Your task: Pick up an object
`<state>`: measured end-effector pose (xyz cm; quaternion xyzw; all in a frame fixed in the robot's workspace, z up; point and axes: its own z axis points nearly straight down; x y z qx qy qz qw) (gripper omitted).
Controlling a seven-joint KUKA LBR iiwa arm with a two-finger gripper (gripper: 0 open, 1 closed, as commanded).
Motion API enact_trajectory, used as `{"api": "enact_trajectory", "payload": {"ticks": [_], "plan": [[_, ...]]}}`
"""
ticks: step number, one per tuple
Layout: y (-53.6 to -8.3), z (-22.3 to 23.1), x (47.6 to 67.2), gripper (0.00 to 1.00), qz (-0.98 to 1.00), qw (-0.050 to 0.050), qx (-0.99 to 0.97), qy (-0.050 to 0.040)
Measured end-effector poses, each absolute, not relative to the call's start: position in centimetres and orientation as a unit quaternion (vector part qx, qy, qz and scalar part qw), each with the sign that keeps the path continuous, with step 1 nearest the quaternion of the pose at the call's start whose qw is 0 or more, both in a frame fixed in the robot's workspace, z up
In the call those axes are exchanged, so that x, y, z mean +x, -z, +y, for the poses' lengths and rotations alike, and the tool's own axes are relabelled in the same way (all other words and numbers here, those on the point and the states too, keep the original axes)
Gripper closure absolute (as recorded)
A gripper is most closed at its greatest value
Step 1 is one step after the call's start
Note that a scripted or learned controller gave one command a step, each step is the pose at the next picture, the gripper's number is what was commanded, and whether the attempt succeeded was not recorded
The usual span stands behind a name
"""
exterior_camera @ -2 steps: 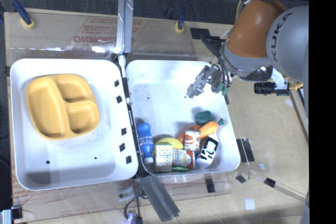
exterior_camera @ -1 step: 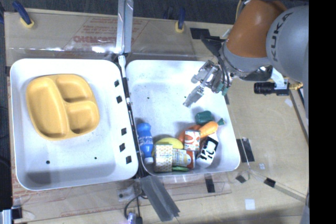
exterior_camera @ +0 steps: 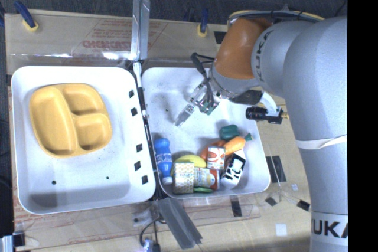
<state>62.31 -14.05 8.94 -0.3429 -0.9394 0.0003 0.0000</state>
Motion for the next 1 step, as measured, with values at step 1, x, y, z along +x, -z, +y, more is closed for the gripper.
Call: {"api": "enact_trajectory", "payload": {"ticks": [1], "plan": [[-9.06,-11.59,52.63,0.00,-0.926,-0.002,-0.377,-0.0029]]}}
